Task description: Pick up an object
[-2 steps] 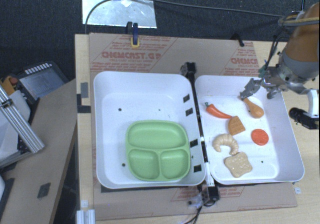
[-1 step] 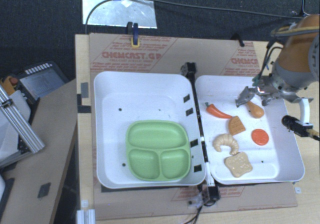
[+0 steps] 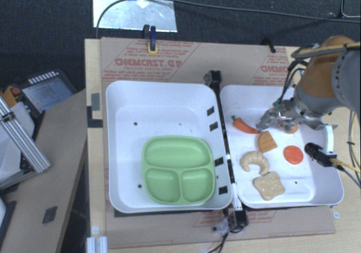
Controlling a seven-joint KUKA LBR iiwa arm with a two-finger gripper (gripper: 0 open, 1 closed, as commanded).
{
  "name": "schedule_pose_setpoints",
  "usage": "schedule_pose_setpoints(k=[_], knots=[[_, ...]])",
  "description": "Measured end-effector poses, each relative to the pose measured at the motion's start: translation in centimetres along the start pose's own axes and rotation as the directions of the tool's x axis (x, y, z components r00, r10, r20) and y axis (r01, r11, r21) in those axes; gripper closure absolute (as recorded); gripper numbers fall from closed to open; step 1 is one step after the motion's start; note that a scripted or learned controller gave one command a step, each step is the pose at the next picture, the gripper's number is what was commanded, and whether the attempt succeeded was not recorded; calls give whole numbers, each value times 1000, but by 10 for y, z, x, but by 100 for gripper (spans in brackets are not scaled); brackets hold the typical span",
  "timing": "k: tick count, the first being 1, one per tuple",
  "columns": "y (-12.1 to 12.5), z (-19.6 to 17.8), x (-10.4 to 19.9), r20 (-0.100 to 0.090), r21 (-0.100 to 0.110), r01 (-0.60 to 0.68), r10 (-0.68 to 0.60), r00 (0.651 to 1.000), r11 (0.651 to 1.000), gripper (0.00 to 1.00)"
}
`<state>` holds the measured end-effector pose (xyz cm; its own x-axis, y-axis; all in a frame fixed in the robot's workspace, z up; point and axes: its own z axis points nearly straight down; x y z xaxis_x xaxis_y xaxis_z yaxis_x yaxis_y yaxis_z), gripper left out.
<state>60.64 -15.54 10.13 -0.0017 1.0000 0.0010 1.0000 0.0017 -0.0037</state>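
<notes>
- Gripper [image 3: 276,121]: low over the far part of the right bin [image 3: 318,190], near its middle. Whether it is released or clenched cannot be told from here, and nothing is seen held in it.
- Arm [image 3: 322,77]: grey with an orange band, reaching in from the right over the right bin's far right corner.
- A small orange-tan piece [image 3: 290,128] shows at the gripper's near edge, touching or just under it. Its identity cannot be told.
- Carrot [image 3: 244,125]: orange with a green tip, lying just left of the gripper, close to the wall between the bins.
- Orange-brown wedge [image 3: 267,142]: just near of the gripper, apart from the carrot.
- Red disc [image 3: 293,155]: flat on the bin floor, right of the wedge and nearer than the gripper.
- Croissant [image 3: 255,160]: near of the wedge, curved, pale tan.
- Toast slice [image 3: 269,185]: nearest item in the right bin, just beyond the croissant's near end.
- Left bin [image 3: 124,133]: holds a green divided tray [image 3: 177,170] in its near half, with the rounded large section on the far side and two smaller ones on the near side. It is well apart from the gripper.
- Cardboard sheet [image 3: 146,61]: under both bins, with red lettering along its far edge.
- Clamp [image 3: 151,40]: blue and yellow, gripping the sheet's far edge.
</notes>
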Motion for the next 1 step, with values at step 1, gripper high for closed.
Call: schedule_pose_setpoints(k=[1], knots=[[3,12,-2,5,-12,-1,1,1000,1000,0]])
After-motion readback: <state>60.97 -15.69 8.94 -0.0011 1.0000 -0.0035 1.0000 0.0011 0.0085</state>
